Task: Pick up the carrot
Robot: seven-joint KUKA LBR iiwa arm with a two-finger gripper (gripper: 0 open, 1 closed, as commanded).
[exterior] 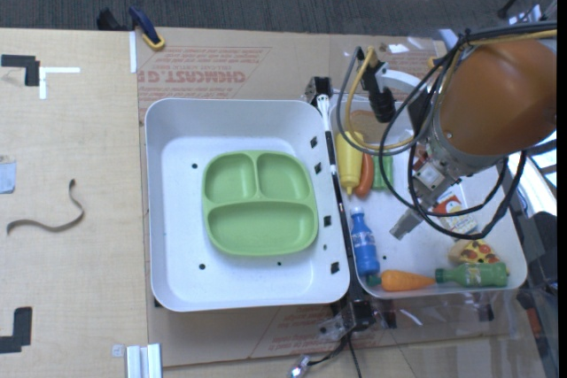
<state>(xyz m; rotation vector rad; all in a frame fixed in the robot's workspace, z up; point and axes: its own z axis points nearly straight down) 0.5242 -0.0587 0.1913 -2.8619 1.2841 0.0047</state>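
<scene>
The carrot point(407, 281) is orange with a green tip and lies along the front edge of the right bin point(390, 230), between a blue bottle point(363, 243) and a green bottle point(474, 275). My arm, with its orange band point(500, 97), hangs over the right bin's middle and back. The gripper sits below the wrist around point(423, 190), largely hidden by the arm and cables, above and behind the carrot. Nothing shows between its fingers.
A green divided plate point(260, 203) rests in the left bin point(168, 217). The right bin also holds a yellow bottle point(350, 157), a hot dog point(364, 175), a pizza slice point(474, 252) and a small carton point(450, 206). Cables loop around the wrist.
</scene>
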